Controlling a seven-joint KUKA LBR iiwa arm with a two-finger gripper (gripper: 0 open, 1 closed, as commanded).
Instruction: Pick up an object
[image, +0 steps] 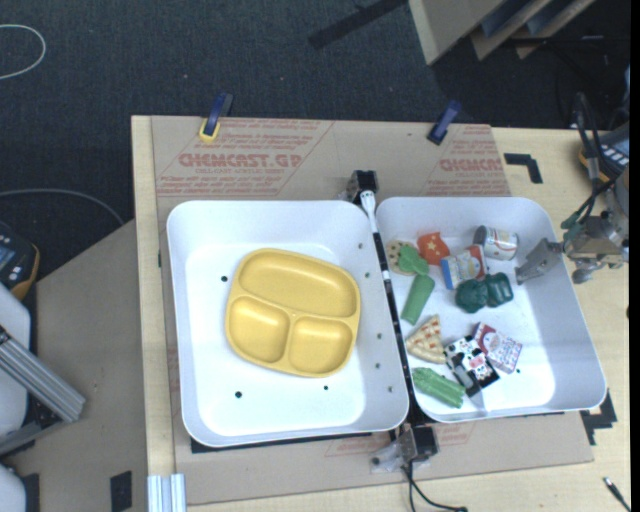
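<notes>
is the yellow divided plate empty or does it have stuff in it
Empty. The yellow divided plate lies flat in the left bin, and all three compartments show bare yellow surface.

And there sat the yellow divided plate, three compartments, square in the middle of the left white bin. Under that bin lay the pale board with red print, running out past it on every side. Beyond the bin's far left corner a yellow-tipped clamp gripped the board's edge; further right along that edge, a blue clamp. Dark carpet spread behind, and a metal rail lay off the bin's near left.
</notes>
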